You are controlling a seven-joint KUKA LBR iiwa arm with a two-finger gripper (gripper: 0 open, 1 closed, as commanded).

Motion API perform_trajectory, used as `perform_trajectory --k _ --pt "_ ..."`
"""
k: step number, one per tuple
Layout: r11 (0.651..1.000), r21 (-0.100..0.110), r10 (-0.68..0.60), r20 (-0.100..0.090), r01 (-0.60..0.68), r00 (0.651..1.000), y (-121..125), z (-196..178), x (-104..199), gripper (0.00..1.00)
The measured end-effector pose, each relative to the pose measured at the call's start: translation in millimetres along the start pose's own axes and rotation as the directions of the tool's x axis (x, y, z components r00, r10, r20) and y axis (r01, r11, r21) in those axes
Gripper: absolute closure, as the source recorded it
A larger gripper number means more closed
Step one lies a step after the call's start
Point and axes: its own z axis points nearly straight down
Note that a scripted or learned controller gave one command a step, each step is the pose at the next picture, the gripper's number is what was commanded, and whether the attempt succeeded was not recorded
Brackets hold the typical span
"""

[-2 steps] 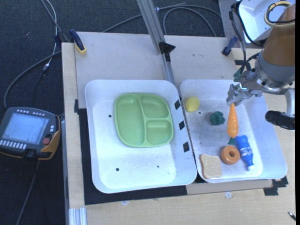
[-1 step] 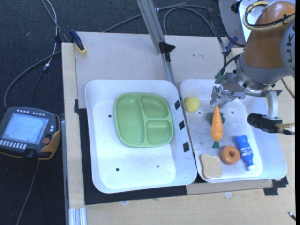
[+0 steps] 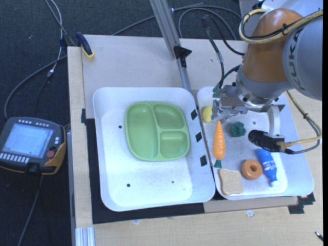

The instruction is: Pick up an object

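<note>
My gripper (image 3: 221,111) hangs over the back left part of the right bin (image 3: 302,176), just above the top end of an orange carrot (image 3: 219,141). A small yellow object (image 3: 206,114) lies right beside the gripper on its left, partly hidden by it. A dark green piece (image 3: 237,129) sits just to its right. Nearer the front of this bin lie a brown doughnut (image 3: 251,168), a blue bottle (image 3: 268,166) and a slice of bread (image 3: 231,181). I see nothing lifted off the bin floor.
The left bin (image 3: 110,188) holds a green divided plate (image 3: 157,130). A metal pole (image 3: 169,29) slants across the bench behind the bins. A teach pendant (image 3: 31,145) lies on the floor at far left, with cables around it.
</note>
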Motion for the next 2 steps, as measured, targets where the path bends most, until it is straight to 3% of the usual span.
perform_trajectory --k 2 --pt "1.000 0.001 0.000 0.000 0.000 1.000 -22.9 18.9 105.5 1.00"
